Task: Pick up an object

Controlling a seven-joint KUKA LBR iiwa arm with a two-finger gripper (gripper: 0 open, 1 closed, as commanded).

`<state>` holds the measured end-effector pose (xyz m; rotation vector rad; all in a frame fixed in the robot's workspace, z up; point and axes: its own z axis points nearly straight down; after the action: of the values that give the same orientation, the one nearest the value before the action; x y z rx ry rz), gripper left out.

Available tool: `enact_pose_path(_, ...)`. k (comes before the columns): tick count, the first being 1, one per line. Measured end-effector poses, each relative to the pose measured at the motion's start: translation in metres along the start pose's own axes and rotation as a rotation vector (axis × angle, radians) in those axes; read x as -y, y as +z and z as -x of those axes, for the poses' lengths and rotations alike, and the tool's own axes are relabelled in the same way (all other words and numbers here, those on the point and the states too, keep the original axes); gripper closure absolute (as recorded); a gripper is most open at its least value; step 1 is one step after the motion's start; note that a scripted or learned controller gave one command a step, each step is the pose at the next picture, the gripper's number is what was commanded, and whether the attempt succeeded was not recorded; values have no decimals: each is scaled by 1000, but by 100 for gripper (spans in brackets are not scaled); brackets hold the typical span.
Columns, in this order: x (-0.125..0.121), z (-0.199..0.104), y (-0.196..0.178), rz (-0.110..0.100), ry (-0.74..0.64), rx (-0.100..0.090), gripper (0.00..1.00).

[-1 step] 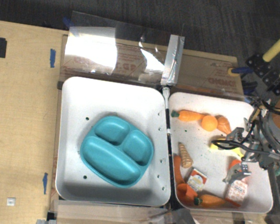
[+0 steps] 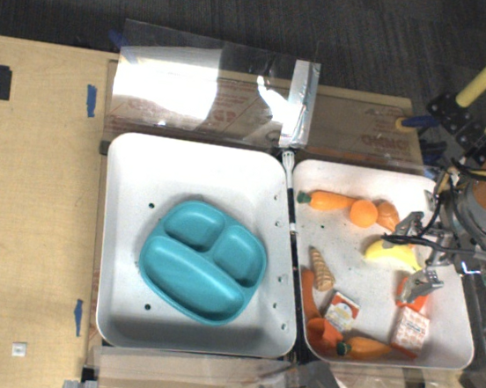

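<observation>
Over the right bin (image 2: 462,351) | gripper (image 2: 420,253) fingers spread apart, holding nothing | yellow banana (image 2: 388,250) just beside them, on bin floor | teal divided plate (image 2: 203,261) in left bin (image 2: 131,165)

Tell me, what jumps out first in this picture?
Probably the teal plate, lying alone in the left bin. Next, the jumble of toy food in the right bin: an orange, carrots, a yellow piece. The arm's tool hangs over that bin's right side.
</observation>
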<state>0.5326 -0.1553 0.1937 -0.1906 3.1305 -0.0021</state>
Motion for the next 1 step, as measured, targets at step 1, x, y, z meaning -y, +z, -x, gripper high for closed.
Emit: enact_pose_path(1, 5, 59, 104, -3, -92, 11, 0)
